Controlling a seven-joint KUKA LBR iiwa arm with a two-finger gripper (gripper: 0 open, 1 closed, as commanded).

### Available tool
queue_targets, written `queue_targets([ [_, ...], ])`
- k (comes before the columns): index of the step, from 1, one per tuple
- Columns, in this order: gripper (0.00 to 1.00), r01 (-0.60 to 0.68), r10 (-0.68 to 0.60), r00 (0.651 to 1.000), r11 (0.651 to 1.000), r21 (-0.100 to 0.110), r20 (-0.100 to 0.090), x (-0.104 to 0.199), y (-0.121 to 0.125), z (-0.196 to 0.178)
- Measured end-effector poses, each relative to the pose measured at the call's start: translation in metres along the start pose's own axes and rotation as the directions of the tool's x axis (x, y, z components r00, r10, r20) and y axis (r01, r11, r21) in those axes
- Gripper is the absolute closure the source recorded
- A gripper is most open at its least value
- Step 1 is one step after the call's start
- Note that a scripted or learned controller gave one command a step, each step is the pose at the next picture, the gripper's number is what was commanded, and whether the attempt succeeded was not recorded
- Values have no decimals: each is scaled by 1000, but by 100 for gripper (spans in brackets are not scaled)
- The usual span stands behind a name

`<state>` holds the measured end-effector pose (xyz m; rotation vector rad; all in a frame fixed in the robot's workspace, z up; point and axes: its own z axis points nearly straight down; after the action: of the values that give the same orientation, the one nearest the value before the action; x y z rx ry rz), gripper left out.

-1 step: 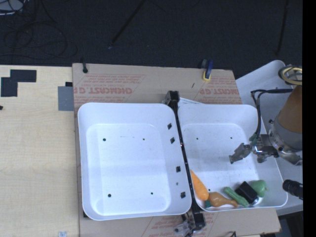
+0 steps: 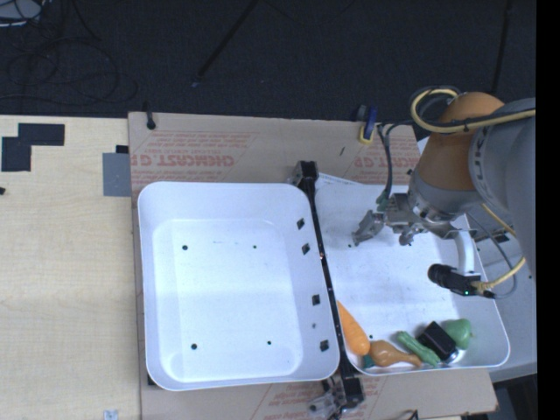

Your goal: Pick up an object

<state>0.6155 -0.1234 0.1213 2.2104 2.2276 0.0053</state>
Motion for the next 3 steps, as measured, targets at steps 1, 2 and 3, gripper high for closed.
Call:
queue_targets([
  [1,0,-3,3,1000,1000,-14,3,14,33,-176],
  [2,0,-4,4,1000,1000,-12,5,3,31,-349],
  [3,0,-10,10,1000,1000,-1,3,-33,13,-422],
])
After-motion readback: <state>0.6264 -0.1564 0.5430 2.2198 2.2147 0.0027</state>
